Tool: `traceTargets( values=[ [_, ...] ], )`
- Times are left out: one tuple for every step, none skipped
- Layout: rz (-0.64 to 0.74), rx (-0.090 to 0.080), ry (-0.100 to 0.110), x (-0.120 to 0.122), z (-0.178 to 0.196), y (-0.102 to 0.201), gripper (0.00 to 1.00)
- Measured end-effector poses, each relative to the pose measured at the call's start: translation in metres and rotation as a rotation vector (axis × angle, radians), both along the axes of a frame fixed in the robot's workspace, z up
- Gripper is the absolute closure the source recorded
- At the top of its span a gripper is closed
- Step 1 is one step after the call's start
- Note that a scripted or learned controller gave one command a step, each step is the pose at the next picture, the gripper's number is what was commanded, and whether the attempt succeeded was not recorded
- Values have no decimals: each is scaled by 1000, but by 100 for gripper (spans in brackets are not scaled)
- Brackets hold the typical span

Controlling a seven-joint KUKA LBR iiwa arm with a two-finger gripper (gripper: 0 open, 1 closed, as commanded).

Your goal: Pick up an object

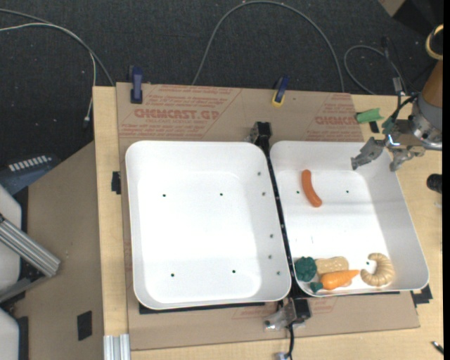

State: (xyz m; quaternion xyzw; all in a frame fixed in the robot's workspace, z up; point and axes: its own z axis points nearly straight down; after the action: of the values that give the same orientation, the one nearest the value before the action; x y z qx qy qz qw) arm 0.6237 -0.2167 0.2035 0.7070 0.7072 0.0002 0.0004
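The bench (112,211) has a pale wood top, covered by a brown cardboard sheet (211,112) with faded red lettering. A blue clamp (136,84) and a blue-and-yellow clamp (280,90) pin the sheet at its far edge. Beyond the bench lies dark speckled carpet (56,70), and thin white cables (281,21) loop across it. At the left edge a slanted metal rail (28,246) crosses white shapes. The light is even and soft.
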Motion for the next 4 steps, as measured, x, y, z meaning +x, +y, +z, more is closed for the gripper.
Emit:
traceTargets(
  values=[
    [9, 0, 2, 13, -22, -7, 0],
    [3, 3, 8, 31, -123, 49, 0],
    [4, 1, 0, 16, -118, 111, 0],
    [-1, 0, -2, -23, -77, 110, 0]
  ],
)
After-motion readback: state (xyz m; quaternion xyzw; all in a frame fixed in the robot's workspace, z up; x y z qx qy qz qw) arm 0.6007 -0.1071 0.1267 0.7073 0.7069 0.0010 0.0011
